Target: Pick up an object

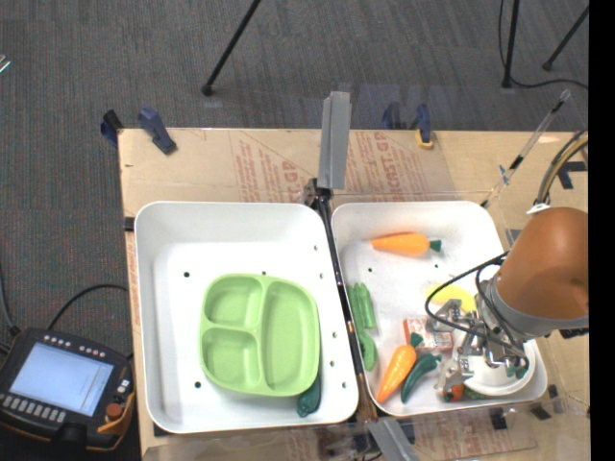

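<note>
Grey pendant (62, 382): handheld controller with a lit screen, on the floor at the near left corner of the bench.
Dark green piece (308, 401): at the near rim of the left bin, touching the green plate's near right corner.
Gripper (478, 357): low in the near right corner of the right bin; cannot tell how far the claw is open or whether it has hold of anything, metal parts and cables clutter it.
Near carrot (396, 371): orange, tilted, just left of the gripper, with a dark green pepper (419, 376) beside it.
Green plate (259, 334): three compartments, centre of the left bin (159, 257).
Pea pod (362, 307): along the left wall of the right bin (480, 214).
Yellow item (450, 302): partly hidden behind the wrist.
Far carrot (404, 245): lies on its side, well apart from the gripper.
Clamps (154, 130): blue, on the bench's far edge.
</note>
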`<act>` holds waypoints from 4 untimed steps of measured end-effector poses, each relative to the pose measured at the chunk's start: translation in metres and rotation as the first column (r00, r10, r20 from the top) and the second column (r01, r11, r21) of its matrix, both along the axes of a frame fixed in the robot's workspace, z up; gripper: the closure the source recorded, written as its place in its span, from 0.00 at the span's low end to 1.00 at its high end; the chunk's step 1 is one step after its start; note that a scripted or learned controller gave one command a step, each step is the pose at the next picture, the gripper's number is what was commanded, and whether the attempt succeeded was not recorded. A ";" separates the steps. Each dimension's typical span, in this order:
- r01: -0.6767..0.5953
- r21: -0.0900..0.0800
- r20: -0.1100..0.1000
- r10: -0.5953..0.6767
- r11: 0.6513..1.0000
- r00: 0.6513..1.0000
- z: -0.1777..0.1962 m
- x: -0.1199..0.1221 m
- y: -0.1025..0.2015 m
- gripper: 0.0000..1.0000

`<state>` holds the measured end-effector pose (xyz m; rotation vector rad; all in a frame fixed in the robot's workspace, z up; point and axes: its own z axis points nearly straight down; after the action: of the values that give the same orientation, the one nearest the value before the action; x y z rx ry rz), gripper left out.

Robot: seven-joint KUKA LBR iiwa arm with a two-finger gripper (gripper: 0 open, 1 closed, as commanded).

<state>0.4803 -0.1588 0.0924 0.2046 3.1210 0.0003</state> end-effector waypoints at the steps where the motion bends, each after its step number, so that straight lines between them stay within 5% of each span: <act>1: 0.048 -0.001 0.000 -0.048 0.999 0.999 0.000 0.000 0.050 0.00; 2: 0.056 -0.002 0.000 -0.056 0.998 0.998 0.000 0.000 0.074 0.00; 4: 0.026 -0.002 -0.001 -0.026 1.000 1.000 -0.001 0.000 0.076 0.00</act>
<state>0.4802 -0.0824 0.0918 0.2445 3.1191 -0.0036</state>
